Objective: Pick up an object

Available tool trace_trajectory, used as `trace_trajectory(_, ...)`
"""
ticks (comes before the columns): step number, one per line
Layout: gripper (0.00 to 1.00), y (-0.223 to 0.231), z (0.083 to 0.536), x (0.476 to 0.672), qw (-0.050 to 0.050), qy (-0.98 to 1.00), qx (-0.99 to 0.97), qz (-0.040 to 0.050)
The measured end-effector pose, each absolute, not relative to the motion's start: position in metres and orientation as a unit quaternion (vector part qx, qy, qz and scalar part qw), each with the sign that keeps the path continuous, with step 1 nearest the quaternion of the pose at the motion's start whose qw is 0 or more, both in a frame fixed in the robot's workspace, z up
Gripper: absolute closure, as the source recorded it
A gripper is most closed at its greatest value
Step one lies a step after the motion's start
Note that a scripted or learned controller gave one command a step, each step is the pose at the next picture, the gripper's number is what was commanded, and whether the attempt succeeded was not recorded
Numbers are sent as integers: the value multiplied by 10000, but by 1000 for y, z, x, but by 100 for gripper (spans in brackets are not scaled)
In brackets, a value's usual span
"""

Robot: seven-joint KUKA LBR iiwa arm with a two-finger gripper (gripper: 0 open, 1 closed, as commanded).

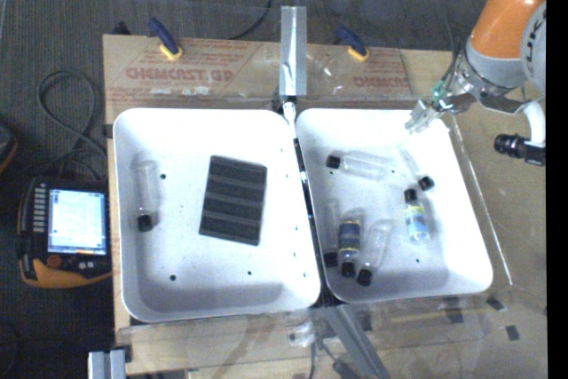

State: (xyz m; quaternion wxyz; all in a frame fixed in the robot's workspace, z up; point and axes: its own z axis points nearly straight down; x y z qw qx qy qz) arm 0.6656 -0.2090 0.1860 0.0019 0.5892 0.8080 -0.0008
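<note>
On the bench [124,58] sit two shallow white bins side by side. Inside the left bin [124,191] I count two things: one dark ribbed rectangular block [234,200] lying flat near the middle, slightly tilted, and one clear vial with a black cap [144,191] close to the left wall, cap toward the near edge.

Across the divider, the right bin [461,275] holds a scatter of small clear bottles (I make out about five, though the transparent ones blur into the white floor). One clear bottle with a black cap [359,164] lies on its side toward the far-left part of the bin. One with a blue-yellow label [416,220] lies near the right wall, with a small black cap [425,183] just beyond it. One dark-labelled bottle [349,235] and a pale clear one [376,244] lie side by side near the near-left corner, black caps at their near ends.

Over the far-right corner of the right bin hangs the gripper [426,115], reaching down from the grey and orange arm [506,13]. Its tip is small and pale against the bin, so I cannot tell how its tips stand or whether anything sits between them. Nearest of the bottles is the clear one with the black cap, apart from the tip, toward the bin's left wall.

Beside the bench's left edge lies one handheld control pad with a lit screen [71,226].
</note>
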Motion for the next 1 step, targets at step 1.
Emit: trace_trajectory(1, 0, -224, 302, 663, 20, 8498, 5270, -10)
